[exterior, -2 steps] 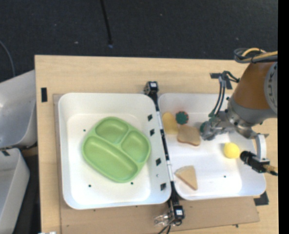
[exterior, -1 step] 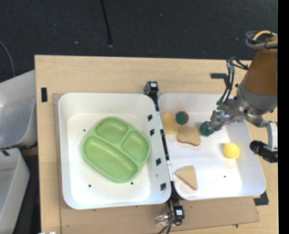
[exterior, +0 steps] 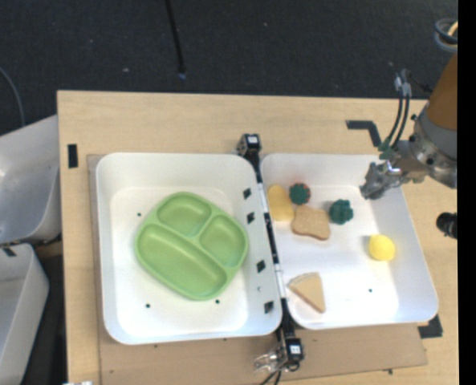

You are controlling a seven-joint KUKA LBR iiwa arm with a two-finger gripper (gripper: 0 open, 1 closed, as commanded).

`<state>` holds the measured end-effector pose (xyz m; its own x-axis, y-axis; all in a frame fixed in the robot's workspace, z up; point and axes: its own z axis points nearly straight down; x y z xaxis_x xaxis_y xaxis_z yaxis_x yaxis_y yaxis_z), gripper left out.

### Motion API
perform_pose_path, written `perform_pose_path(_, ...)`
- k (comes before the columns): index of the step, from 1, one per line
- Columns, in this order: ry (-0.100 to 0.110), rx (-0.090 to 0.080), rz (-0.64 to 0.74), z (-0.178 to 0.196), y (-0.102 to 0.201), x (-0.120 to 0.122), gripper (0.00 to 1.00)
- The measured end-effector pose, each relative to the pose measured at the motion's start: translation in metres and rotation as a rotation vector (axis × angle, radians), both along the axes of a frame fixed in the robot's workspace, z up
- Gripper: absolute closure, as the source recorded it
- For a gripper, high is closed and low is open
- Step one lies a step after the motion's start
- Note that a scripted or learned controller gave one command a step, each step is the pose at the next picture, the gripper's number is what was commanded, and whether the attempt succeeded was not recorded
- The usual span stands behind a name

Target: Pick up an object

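Note:
The right bin [exterior: 398, 295] holds several small things: a pale yellow piece [exterior: 279, 203], a dark green ball with a red spot [exterior: 300, 192], a tan slice of bread [exterior: 311, 224], a green broccoli piece [exterior: 340, 211], a yellow ball [exterior: 381, 248] and a tan wedge [exterior: 307, 290]. My gripper [exterior: 376, 182] hangs over the bin's upper right part, right of the broccoli and above the yellow ball. I see nothing held in it.
The left bin [exterior: 117, 311] carries a green divided plate [exterior: 191, 245]. A clamp [exterior: 249, 144] sits at the top of the wall between the bins. Black cables [exterior: 173, 30] run over the dark floor beyond the bench.

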<state>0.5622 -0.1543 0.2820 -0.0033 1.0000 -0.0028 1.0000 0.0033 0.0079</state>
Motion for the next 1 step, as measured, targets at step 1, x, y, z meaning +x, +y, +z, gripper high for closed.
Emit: perform_pose_path(1, 0.005, 0.001, 0.001, -0.0057, 0.0376, 0.0158, 1.0)
